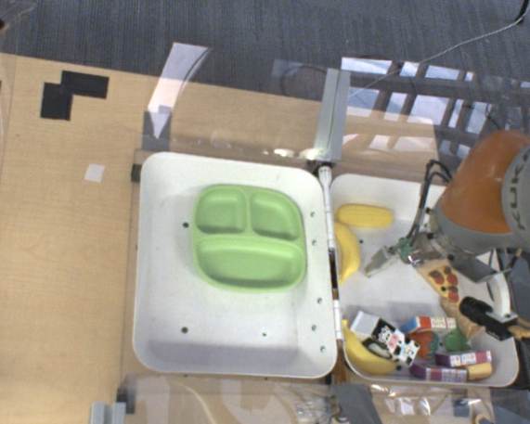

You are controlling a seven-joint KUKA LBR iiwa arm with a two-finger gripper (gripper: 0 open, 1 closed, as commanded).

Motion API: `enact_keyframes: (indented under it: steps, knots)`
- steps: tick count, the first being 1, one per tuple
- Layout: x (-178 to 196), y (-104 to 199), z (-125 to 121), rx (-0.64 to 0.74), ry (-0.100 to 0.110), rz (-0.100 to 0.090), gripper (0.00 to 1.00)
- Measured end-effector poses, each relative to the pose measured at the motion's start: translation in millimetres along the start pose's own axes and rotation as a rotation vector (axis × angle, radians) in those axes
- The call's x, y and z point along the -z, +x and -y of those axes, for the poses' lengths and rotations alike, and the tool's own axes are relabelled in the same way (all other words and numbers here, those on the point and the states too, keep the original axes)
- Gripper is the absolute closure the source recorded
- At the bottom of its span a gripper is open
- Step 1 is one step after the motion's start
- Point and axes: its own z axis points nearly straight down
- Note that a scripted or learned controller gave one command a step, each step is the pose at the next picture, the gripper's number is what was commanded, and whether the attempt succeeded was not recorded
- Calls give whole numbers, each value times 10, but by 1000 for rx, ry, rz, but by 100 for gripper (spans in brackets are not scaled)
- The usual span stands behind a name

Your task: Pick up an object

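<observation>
Wooden tabletop point(46, 260) across the frame's left. Two white bins: left bin point(155, 336) carrying a green divided tray point(248, 236), right bin point(397, 289) crowded with bananas point(365, 216) and small packets point(446, 364). Pincer point(383, 259) low at centre-right, over the right bin; grip impossible to tell.

The lone camera sat above the bench point(46, 260), looking down at a slant. Both white bins point(156, 326) filled mid-frame.
</observation>
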Motion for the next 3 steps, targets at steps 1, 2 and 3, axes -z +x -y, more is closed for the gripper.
enact_keyframes:
  steps: [1,2,3]
  knots:
    - [1032,-107,-455,226,8,-4,0]
    - [236,-218,-864,-89,-8,6,0]
    - [169,-313,-904,-56,0,-8,0]
